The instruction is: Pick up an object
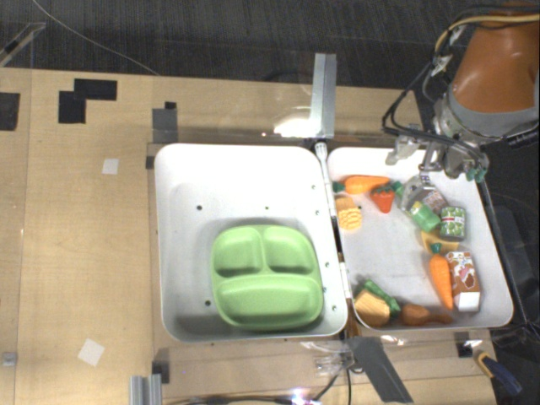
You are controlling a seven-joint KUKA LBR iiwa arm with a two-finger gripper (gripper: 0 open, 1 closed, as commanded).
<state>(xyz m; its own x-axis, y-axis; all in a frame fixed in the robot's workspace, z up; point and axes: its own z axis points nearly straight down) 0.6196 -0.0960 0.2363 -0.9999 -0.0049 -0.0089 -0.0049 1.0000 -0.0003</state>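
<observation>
The right bin (498, 310) holds several toy foods. An orange carrot (365, 184) and a red pepper (385, 199) lie near its back left, with a yellow corn piece (348, 213) beside the divider. A green item (424, 217) and a green-labelled can (453, 223) sit at the back right. A second carrot (440, 280) and a brown carton (464, 280) lie at the right, and a yellow-and-green piece (372, 304) with a brown item (415, 314) rests at the front. My gripper (422, 189) hangs low over the back right of this bin, just above the green item.
The left bin (181, 180) bears a green divided tray (266, 275) toward its front right. A metal post (323, 99) stands behind the divider between the bins. Black cables (405, 112) loop off the arm's wrist.
</observation>
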